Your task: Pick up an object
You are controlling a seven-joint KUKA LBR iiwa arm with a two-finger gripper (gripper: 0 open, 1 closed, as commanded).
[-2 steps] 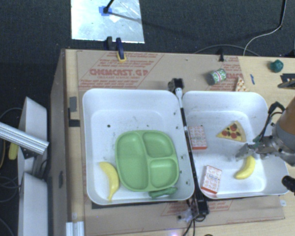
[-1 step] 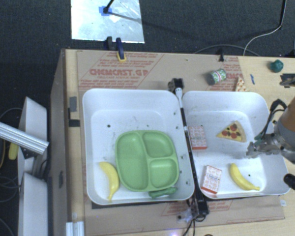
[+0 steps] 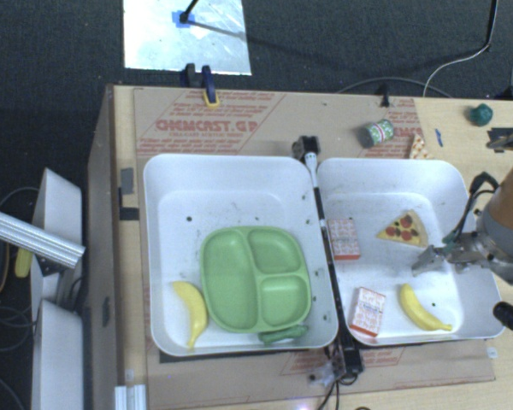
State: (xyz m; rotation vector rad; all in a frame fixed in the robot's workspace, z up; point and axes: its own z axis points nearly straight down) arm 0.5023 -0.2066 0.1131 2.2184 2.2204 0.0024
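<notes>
In the right bin (image 3: 445,178) lie a toy pizza slice (image 3: 403,228), a yellow banana (image 3: 422,307) and two small red-and-white boxes, one by the divider (image 3: 343,238) and one at the front (image 3: 368,311). My gripper (image 3: 431,260) hangs over the right part of this bin, just right of and below the pizza slice and above the banana. Nothing is seen held in it. The grey arm (image 3: 504,229) comes in from the right edge.
The left bin (image 3: 179,186) holds a green divided plate (image 3: 255,278), a second banana (image 3: 191,311) and a green utensil (image 3: 282,335). A small green-and-white can (image 3: 379,131) and a teal ball (image 3: 481,114) sit on the bench behind the bins.
</notes>
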